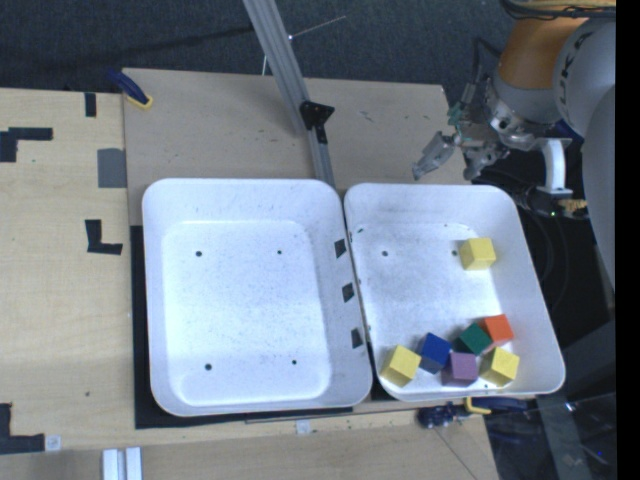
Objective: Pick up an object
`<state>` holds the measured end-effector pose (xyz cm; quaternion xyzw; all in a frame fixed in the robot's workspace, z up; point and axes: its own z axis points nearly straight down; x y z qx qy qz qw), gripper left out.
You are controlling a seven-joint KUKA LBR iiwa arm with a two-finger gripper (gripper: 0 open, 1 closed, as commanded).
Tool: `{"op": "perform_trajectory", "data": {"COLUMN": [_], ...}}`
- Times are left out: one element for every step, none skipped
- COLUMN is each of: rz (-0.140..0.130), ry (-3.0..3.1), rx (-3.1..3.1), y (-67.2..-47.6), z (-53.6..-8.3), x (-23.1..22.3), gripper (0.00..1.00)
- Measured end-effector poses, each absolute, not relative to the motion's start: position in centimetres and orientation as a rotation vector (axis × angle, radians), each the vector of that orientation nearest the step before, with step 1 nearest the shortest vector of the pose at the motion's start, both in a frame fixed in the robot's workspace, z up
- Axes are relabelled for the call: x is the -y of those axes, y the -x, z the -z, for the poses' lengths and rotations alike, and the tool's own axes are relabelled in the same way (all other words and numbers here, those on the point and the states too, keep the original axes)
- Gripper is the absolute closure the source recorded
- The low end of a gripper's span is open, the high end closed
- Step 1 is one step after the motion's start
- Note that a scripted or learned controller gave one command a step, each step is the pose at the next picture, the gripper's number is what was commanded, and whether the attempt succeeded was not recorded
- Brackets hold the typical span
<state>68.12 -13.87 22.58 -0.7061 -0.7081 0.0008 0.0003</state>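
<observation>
Blocks are sitting in the right bin (520, 268): 1 yellow block (477, 253) alone at 2 o'clock, 6 more clustered (455, 355) at 5 o'clock. Beyond the bin's 1 o'clock corner, the hand (450, 153) is hovering above the bench (220, 118), fingers spread, holding nothing.
</observation>
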Motion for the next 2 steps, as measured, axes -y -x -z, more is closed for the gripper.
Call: {"op": "perform_trajectory", "data": {"rz": [-0.004,-0.007], "ry": [2.219,2.216], "rx": [2.224,2.223], "y": [-68.1,-68.0], "z": [-22.6,-18.2], "x": [13.9,13.6], "gripper": [0.00,0.00]}}
